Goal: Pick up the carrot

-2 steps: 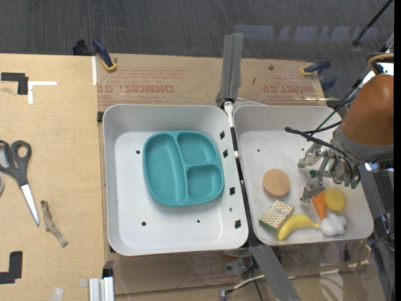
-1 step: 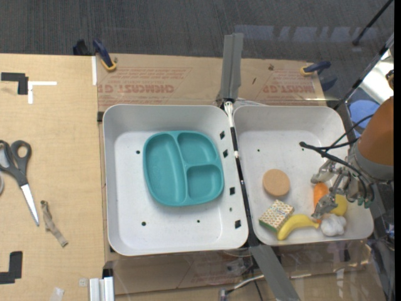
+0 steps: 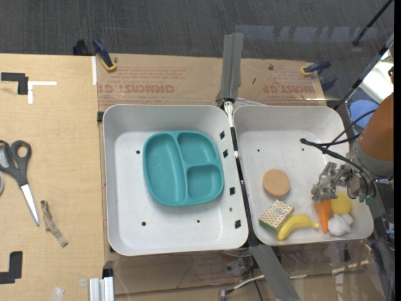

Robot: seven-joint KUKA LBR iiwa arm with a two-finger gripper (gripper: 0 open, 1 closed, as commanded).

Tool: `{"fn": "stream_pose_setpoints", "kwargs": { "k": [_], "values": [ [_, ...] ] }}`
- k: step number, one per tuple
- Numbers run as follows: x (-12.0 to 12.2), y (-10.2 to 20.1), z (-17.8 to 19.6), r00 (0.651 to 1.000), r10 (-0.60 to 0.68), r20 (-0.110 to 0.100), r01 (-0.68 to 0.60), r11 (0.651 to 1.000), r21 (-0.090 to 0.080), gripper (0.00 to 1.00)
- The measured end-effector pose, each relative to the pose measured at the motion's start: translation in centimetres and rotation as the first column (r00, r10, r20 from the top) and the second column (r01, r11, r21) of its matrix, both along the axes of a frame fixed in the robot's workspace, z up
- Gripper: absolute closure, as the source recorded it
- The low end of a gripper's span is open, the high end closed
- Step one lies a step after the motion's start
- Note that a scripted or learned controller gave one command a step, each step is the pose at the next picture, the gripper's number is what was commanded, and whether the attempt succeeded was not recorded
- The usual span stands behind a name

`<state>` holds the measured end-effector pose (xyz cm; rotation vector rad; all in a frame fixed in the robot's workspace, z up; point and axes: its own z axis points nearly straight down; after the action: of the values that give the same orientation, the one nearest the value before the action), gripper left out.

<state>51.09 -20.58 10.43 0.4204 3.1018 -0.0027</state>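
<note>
The carrot [image 3: 323,216] is a small orange piece lying near the front right of the right bin [image 3: 282,137], its thick end pointing toward the back. My gripper [image 3: 326,185] hangs directly over that thick end, its metal tip touching or nearly touching it. The carrot rests on the bin floor, wedged between a banana and a yellow fruit. The arm's grey body and orange band come in from the right edge.
Around the carrot lie a banana [image 3: 296,225], a yellow fruit [image 3: 342,205], a white lump [image 3: 339,226], a patterned block [image 3: 276,214] and a round tan disc [image 3: 276,183]. The left bin [image 3: 119,187] holds a teal divided plate [image 3: 184,167]. Scissors [image 3: 19,174] lie on the bench.
</note>
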Motion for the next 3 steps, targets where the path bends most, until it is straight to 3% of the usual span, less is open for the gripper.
{"fn": "stream_pose_setpoints", "kwargs": {
  "k": [1,2,3],
  "values": [
    [-0.2,5.4,2.4,0.985,0.171,-0.006,-0.171,0.985,0.002,1.00],
    [-1.1,-1.7,1.6,0.958,0.285,-0.002,-0.285,0.958,-0.002,1.00],
    [-1.1,4.3,-1.1,0.977,-0.215,-0.006,0.215,0.977,0.004,1.00]
  ]
}}
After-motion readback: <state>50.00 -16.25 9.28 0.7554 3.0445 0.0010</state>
